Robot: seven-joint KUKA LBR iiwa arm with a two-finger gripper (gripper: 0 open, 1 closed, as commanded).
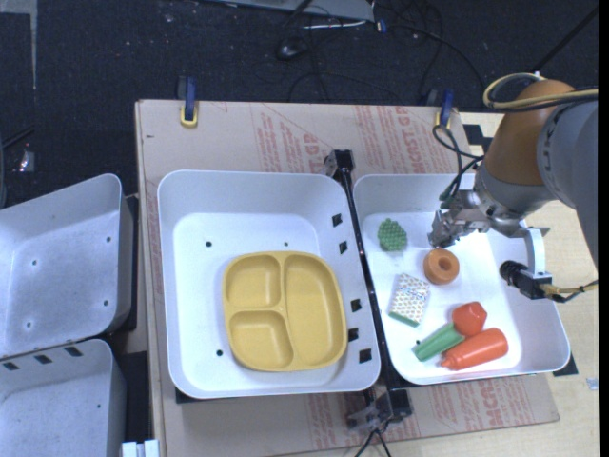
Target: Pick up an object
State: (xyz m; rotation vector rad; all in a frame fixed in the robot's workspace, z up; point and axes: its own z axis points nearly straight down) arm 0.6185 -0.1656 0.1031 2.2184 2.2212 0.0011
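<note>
Pincer (445,228) hangs low over the right bin's (547,327) far side, and whether it is wide or narrow, I cannot tell from up here. Just below it sits the orange ring (442,267), close by; the green knobbly piece (391,234) lies to its left. Nearer the camera: patterned pouch (410,299), then carrot (463,342) by the front wall. Bare floor opens to its right.
</note>
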